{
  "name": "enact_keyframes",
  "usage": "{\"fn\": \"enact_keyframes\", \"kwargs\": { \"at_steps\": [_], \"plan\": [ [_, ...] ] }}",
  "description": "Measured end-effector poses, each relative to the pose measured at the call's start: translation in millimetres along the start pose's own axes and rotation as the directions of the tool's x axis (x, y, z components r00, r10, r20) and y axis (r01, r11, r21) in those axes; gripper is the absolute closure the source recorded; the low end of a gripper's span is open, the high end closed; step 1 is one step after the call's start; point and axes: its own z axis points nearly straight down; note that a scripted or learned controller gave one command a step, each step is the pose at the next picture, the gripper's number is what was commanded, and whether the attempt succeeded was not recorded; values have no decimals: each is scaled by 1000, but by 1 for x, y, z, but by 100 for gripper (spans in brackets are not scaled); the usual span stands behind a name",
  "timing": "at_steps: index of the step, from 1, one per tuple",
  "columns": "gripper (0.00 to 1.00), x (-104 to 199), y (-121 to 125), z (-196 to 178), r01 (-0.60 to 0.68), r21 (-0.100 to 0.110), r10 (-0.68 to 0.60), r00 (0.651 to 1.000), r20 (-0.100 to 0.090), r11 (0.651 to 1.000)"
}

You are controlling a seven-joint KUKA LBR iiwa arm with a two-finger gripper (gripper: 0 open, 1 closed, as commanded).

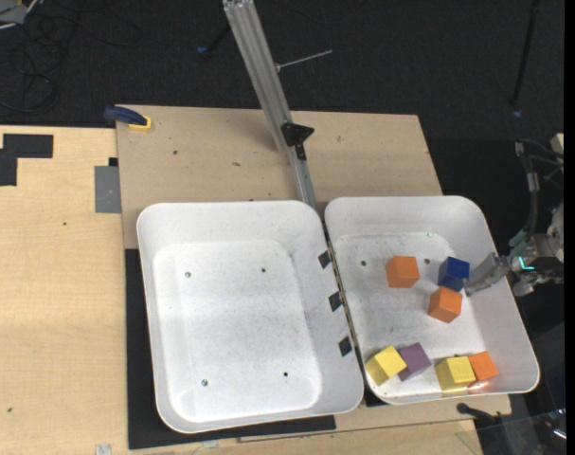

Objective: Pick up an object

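**Gripper at the right bin's edge, beside the blue cube**

We see two white bins side by side on the wooden bench. The left bin [235, 316] sits next to the right bin [491, 230], which holds all the blocks.

In the right bin we count seven blocks. An orange cube [402, 271] lies toward the middle of the bin. To its right is a blue cube [453, 272], and just nearer than that, a second orange cube [444, 304]. Along the near edge of the bin, a yellow cube [386, 363] touches a purple cube [414, 358]; further right, another yellow cube [455, 373] sits against a small orange cube [482, 366].

The gripper [478, 281] comes in low from the right, over the right rim of the right bin. Its tip is just beside the blue cube, on that cube's right, and just beyond the second orange cube. We cannot tell how the pincer is set, and we see no block held in it.

At the far side of the bench, a slanted metal rail [263, 74] rises toward the far left, and a small blue and yellow clamp [128, 118] sits at the far left corner.
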Motion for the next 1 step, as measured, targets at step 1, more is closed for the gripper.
{"fn": "enact_keyframes", "kwargs": {
  "at_steps": [1],
  "plan": [
    [0,1,-7,46,2,3,-2,1000,-1,1000]
  ]
}}
